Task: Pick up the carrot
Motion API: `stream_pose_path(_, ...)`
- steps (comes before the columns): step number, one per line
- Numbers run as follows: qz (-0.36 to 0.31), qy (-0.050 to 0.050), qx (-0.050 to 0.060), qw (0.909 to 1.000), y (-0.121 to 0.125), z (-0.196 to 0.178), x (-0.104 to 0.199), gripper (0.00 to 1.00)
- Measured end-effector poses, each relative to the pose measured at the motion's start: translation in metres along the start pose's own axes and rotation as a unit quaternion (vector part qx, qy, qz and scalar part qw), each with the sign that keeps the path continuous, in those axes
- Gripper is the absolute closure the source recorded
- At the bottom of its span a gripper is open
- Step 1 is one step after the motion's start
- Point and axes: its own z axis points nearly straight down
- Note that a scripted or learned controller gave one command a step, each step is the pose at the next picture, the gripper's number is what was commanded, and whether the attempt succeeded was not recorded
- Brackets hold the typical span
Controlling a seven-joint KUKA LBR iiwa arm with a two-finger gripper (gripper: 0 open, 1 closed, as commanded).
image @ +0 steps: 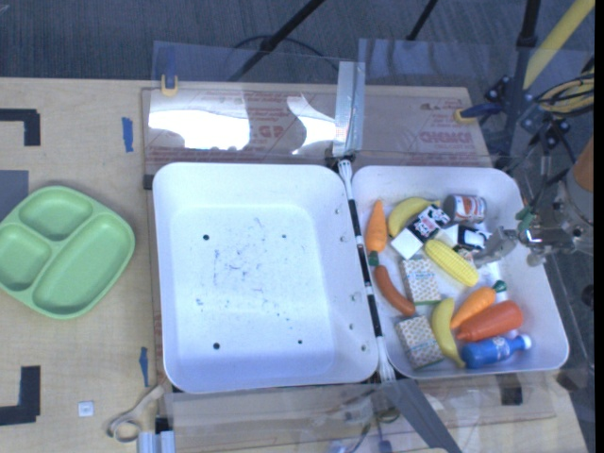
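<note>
Across bench: 2 white bins side by side. Left bin (189, 196) has pen marks on its floor. Right bin (552, 343) crowded — 2 carrots: carrot 1 (377, 225) upright by the left wall, carrot 2 (474, 305) lower right, lying just above an orange bottle (493, 322). 2 bananas: one (408, 211) at top, one (444, 328) low center. 1 corn cob (451, 261), 1 can (464, 207), 1 blue bottle (491, 351), 1 red sausage (393, 291), 2 patterned blocks (421, 279). Gripper (497, 249) at right bin's right side, above corn/can area — cannot tell if claw is spread or pressed; nothing visibly pinched. 1 green divided plate (61, 248) far left on bench.
</note>
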Motion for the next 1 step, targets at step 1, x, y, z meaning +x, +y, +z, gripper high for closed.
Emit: stream_pose_path(1,0.014,0.006,-0.002,0.9999,-0.0293,0.1123,-0.0324,0.00)
